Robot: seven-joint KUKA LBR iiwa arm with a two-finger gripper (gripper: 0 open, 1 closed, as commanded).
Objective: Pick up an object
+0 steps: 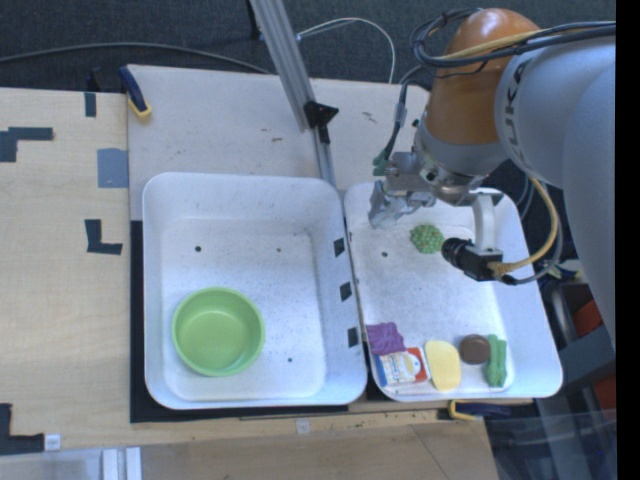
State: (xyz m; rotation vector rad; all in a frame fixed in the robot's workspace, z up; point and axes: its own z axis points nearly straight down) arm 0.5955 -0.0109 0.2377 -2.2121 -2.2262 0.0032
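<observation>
Green ball (427, 238), small and bumpy, is seen in the right bin (530, 268), near the far end and well apart from the other toys. It is judged to be the easiest thing to pick, since nothing is pressed against it. The gripper (385, 211) is held low over the far left corner of that same bin, just beside the ball but not on it. No toy is seen between its fingers, so nothing is held. How wide the fingers are cannot be told, because they are small and blurred. Five more things are lined up along the near edge of the right bin: a purple lump (383, 336), a white packet (402, 367) with red on it, a yellow piece (443, 364), a brown round thing (474, 348) and a green stick (496, 360). These are packed close, some touching, so a clean grab there is thought to be harder. The left bin (160, 268) is used for one thing, a green bowl (218, 331), which is set upright near the front left corner. Nothing can be seen inside the bowl. The pick is judged not yet done.
</observation>
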